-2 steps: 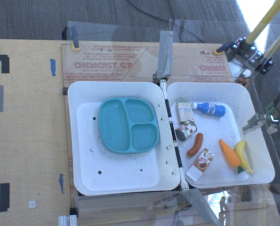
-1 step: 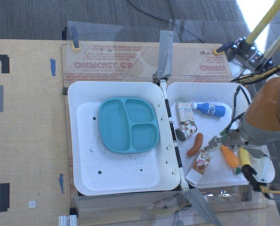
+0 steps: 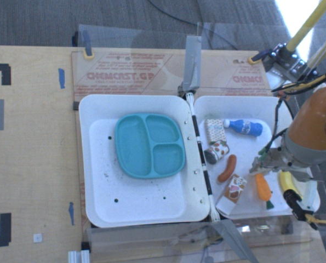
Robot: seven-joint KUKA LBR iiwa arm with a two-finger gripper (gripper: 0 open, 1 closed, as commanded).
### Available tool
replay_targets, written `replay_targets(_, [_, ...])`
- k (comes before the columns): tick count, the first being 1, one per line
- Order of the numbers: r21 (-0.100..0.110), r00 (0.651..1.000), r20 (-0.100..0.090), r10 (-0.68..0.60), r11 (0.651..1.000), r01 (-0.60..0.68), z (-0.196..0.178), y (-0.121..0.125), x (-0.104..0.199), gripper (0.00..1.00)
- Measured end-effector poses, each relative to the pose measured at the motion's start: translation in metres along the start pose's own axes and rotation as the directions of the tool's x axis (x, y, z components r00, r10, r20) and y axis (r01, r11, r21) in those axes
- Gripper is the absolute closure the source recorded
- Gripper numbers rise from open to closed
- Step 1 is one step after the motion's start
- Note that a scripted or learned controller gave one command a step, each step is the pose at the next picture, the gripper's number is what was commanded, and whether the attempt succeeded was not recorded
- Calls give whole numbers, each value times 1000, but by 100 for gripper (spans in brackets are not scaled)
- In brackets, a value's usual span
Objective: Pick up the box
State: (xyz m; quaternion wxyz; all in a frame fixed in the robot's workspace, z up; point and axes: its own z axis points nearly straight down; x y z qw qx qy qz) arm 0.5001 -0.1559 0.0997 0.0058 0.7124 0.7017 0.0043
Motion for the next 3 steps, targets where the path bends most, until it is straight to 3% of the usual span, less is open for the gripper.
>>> replay_targets(1, [14, 1000, -2, 6, 1000, -6, -102, -12, 47, 100])
replay_targets(2, [12, 999, -1, -54, 998, 54, -81, 37, 26, 100])
replay_targets(3, [11, 990, -1, -141, 990, 141, -86, 63, 24, 100])
